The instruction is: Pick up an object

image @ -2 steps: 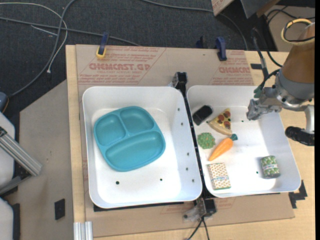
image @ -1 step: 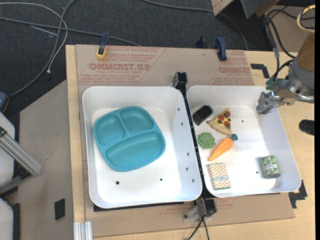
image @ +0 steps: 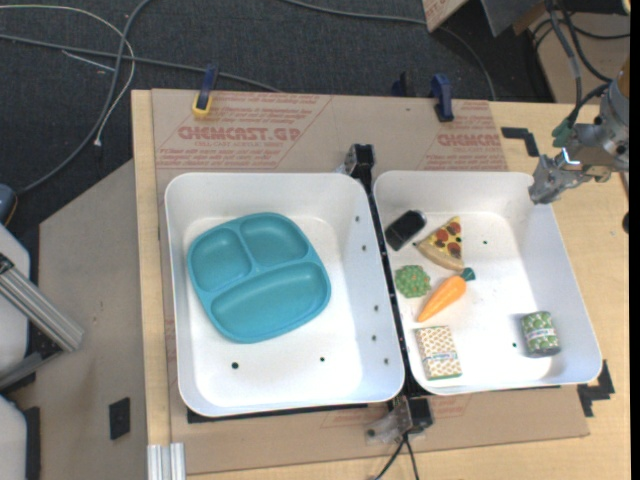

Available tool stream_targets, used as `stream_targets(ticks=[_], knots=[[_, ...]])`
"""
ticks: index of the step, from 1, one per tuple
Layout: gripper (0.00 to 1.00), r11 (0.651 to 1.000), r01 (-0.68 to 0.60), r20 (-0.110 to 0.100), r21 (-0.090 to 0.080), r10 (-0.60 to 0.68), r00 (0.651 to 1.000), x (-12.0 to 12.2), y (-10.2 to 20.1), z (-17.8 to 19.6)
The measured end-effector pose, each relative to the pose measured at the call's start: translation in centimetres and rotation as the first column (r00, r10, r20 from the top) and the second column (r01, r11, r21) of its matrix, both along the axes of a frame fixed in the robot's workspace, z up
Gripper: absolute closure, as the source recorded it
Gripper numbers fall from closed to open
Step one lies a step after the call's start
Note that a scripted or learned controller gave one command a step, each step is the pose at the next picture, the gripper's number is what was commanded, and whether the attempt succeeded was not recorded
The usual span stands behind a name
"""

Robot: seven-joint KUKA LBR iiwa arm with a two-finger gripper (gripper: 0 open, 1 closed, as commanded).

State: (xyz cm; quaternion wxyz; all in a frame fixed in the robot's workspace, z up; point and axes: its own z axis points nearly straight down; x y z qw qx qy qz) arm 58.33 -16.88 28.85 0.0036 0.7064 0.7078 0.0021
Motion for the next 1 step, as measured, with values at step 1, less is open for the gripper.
stream_targets(ticks=[1], knots=[[1.0,1.0,-0.004,-0.008,0.004,0.004,1.0,1.89,5.69,-1.27]])
